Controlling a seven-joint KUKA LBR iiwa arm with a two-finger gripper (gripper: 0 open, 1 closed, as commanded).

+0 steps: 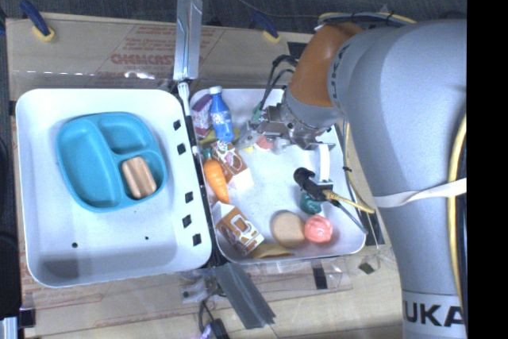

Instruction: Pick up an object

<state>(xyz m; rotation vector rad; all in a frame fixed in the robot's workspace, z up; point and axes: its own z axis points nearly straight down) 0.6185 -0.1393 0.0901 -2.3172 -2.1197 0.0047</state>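
Upper middle of the right bin: we see the gripper [268, 129] low over the white floor; open or closed, we cannot tell.
Right bin [274, 188]: shallow, smooth white plastic, and it holds the pickable things.
Bottle [221, 117]: glossy, blue label, lying just left of the gripper.
Carrot [216, 180]: orange, tapered, against the bin's left wall.
Packet [240, 232]: crinkled brown-and-white wrapper, lower left corner.
Bun [288, 229]: tan, round, matte, beside a pink ball [318, 229] at the lower edge.
Arm [397, 115]: bulky grey, and we lose the bin's right side behind it.
Left bin [103, 242]: blue divided plate [87, 147] with a brown roll [139, 177] in its lower right compartment.
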